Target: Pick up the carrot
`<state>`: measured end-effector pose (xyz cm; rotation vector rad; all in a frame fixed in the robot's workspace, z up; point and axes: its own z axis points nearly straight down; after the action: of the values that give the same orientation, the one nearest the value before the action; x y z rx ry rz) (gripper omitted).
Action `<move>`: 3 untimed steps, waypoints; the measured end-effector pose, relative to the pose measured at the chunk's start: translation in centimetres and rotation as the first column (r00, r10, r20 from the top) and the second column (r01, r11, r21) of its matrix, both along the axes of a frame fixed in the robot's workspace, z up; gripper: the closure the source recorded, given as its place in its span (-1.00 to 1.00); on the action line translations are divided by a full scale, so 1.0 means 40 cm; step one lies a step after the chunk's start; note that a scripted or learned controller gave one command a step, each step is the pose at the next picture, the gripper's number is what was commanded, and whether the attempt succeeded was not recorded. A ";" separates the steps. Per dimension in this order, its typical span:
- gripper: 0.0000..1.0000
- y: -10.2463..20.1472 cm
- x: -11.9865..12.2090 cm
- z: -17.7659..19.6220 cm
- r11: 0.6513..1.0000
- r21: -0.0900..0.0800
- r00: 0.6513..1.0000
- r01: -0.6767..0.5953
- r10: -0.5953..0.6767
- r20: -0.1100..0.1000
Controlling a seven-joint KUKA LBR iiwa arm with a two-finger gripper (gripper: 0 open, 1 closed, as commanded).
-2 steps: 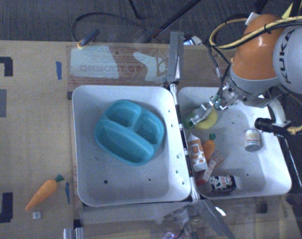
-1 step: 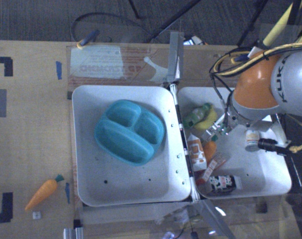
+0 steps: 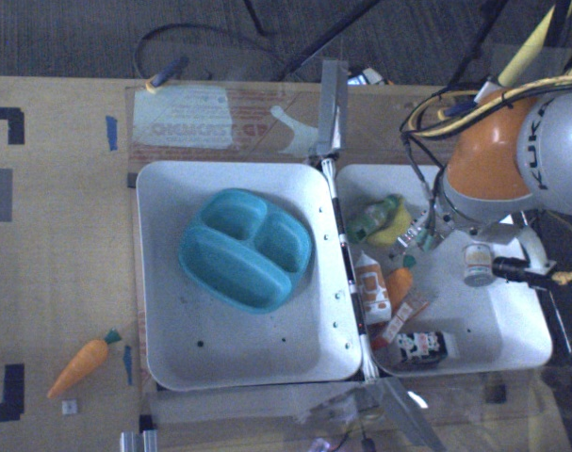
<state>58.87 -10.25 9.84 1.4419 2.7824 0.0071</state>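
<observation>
Hovering over the right white bin (image 3: pixel 526 332), the grey two-finger gripper (image 3: pixel 423 234); finger spread cannot be told. Small orange carrot (image 3: pixel 400 285) lies just below-left of it, beside a white-orange carton (image 3: pixel 371 290), apart from the tool.

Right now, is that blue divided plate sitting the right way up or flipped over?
Right way up: the blue divided plate in the left bin shows three sunken compartments facing the camera.

The bench (image 3: pixel 59 205) is showing a matt, wood-like tan surface. The two bins (image 3: pixel 163 281) are looking like smooth white plastic, and the blue plate (image 3: pixel 246 249) like slightly glossy plastic. The arm (image 3: pixel 540 149) is gleaming with smooth grey and orange shells.
</observation>
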 end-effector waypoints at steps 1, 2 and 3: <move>1.00 0.101 0.050 0.360 1.000 -0.001 1.000 0.030 -0.030 -0.006; -1.00 0.101 0.050 0.359 1.000 -0.001 1.000 0.031 -0.031 -0.007; -1.00 0.046 -0.149 0.213 0.998 0.000 0.998 -0.060 0.060 -0.010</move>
<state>52.90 -8.41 18.37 1.3618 2.8320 0.0006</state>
